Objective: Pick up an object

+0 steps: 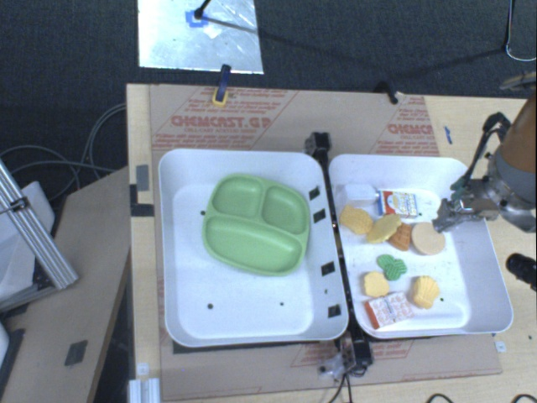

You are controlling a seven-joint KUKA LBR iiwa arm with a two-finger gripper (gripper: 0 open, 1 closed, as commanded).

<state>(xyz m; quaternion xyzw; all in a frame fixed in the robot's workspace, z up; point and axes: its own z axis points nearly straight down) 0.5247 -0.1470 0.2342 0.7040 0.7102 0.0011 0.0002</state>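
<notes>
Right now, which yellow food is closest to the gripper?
The yellow piece beside the pale round disc, in the upper cluster. It lies nearest the gripper; the other yellow pieces sit farther left or lower in the right bin.

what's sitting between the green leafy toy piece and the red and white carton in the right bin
In the camera view, an orange round piece and a yellow chip-like piece lie between the green leafy toy and the red-and-white carton.

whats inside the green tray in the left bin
Nothing: all three compartments of the green tray show bare. It lies flat in the left bin, so whatever is beneath it is covered.
</notes>
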